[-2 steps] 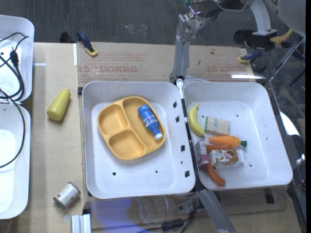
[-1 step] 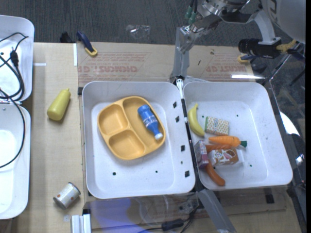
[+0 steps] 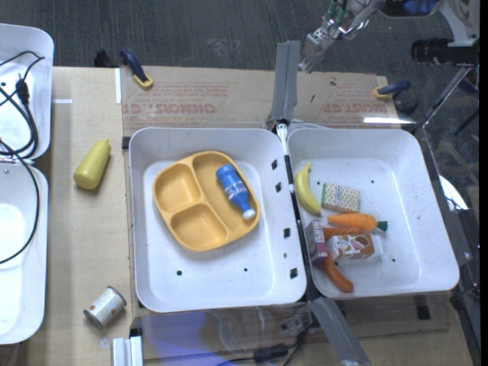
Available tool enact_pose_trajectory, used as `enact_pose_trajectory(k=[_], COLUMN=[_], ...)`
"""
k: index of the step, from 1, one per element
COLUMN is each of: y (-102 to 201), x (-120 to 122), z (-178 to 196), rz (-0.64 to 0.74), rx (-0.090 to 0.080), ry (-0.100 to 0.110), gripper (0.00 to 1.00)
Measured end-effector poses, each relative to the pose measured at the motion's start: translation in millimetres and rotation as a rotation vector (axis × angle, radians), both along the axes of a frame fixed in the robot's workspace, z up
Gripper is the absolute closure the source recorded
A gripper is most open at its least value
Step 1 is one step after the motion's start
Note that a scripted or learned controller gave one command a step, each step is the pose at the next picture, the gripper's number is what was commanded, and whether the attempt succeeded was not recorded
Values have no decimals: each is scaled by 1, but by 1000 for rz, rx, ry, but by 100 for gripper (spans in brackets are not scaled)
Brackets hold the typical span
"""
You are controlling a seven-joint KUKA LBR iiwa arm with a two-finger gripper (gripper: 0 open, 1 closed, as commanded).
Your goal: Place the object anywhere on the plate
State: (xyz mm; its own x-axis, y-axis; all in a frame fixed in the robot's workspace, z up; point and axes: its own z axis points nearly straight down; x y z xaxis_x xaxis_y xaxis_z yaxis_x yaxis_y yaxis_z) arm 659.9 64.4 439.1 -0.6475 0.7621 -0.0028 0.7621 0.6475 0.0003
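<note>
A blue bottle (image 3: pixel 234 191) with a white cap already lay tilted in the long right-hand compartment of the yellow, smooth-looking three-part plate (image 3: pixel 177 186) in the left bin (image 3: pixel 206 284), left of centre in the frame, so the placing looked done. The hand (image 3: pixel 323 35) hung at the upper right above the surface, well apart from the bottle, with nothing visibly in it; how far open it stood I could not tell.

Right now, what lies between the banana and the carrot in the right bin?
In the camera view, a small cracker box lies between the banana and the carrot.
</note>
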Motion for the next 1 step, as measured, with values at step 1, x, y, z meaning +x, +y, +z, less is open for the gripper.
enact_pose_trajectory(k=[1], y=[-18], x=[-84], z=[-46], rz=[2], rx=[0], ry=[4], gripper=[100])
